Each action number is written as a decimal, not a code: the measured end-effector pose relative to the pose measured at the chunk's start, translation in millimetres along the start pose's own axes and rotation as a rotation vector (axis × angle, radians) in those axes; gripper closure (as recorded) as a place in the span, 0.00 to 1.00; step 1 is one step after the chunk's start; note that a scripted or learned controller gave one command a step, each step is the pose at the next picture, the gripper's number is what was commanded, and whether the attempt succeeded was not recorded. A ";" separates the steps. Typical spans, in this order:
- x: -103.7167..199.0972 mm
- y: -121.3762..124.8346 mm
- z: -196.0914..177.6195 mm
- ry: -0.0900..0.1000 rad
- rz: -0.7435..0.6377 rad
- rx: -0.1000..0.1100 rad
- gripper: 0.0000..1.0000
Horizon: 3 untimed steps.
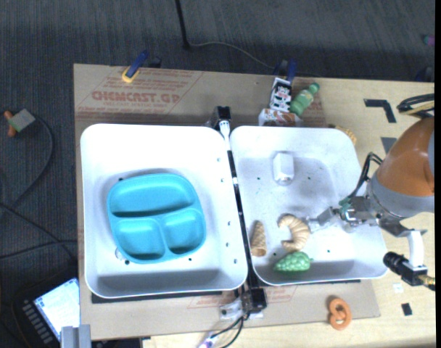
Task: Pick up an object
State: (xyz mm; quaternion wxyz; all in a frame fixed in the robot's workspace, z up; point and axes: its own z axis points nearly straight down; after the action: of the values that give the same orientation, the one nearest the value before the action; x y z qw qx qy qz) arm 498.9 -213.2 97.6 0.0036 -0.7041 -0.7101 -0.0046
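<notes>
In the right white bin (336, 140), at the frame's lower right, the end effector (323, 219) is seen beside a tan croissant-shaped toy (296, 230) (touching it, apparently), its grip state impossible to tell.

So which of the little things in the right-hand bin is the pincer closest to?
The tan croissant. The pincer sits just at its right end, while the green lumpy piece, the ridged cone and the white cup lie farther off.
</notes>
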 end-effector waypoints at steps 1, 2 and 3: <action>74.7 8.4 -27.5 -0.011 0.006 0.002 0.00; 47.1 -12.8 10.7 -0.014 0.009 -0.005 0.00; 99.3 -6.0 11.1 -0.017 0.009 -0.008 0.00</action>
State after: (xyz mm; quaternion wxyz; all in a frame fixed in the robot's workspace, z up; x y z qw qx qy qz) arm 492.1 -113.7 87.6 -0.0050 -0.7072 -0.7070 -0.0016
